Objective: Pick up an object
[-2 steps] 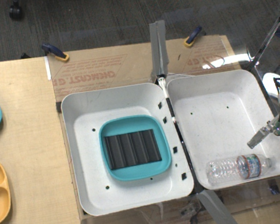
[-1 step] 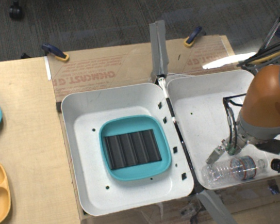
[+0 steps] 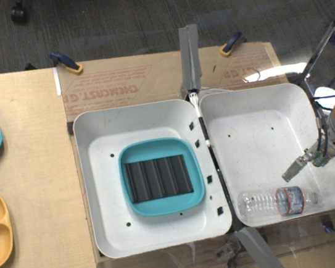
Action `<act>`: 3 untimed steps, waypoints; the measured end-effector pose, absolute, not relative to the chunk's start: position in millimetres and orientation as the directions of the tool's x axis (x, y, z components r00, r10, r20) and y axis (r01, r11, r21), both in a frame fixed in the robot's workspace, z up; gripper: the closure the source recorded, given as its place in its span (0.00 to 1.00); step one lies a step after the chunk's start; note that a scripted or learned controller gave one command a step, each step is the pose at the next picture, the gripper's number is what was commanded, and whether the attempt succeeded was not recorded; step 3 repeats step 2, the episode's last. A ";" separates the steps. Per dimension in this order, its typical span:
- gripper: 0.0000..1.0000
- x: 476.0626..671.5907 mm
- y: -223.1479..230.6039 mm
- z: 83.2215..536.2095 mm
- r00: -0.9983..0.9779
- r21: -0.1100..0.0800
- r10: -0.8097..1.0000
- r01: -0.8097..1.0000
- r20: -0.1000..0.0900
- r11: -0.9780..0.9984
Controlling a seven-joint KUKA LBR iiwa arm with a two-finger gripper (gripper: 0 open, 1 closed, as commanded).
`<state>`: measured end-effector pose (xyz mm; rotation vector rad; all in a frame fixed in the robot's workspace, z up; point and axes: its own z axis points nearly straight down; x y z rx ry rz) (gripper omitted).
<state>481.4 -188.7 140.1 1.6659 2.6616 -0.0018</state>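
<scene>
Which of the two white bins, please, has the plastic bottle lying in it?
The right bin, near the gripper; its bottle lies sideways. The left bin holds a teal tray.

Pale wooden bench [image 3: 18, 96] on dark carpeted floor [image 3: 136, 10].

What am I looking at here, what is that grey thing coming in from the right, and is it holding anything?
This is one camera fixed above a workbench, looking down at a slant. The grey thing is a robot arm, and its two-finger gripper hangs over the right-hand shallow white bin. In that bin, near the front edge, a clear plastic water bottle with a blue label lies on its side; the gripper sits just above it, and nothing shows between its fingers. The left white bin holds a teal tray with a dark ribbed insert. Teal, orange and green plates lie on the wooden table to the left.
</scene>
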 end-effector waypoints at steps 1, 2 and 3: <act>0.00 478.5 -222.1 196.0 -0.304 0.000 0.953 0.953 -0.002 0.304; 0.00 477.9 -221.5 150.1 -0.360 -0.002 0.933 0.933 0.001 0.360; 0.00 477.9 -221.5 150.1 -0.360 -0.002 0.933 0.933 0.001 0.360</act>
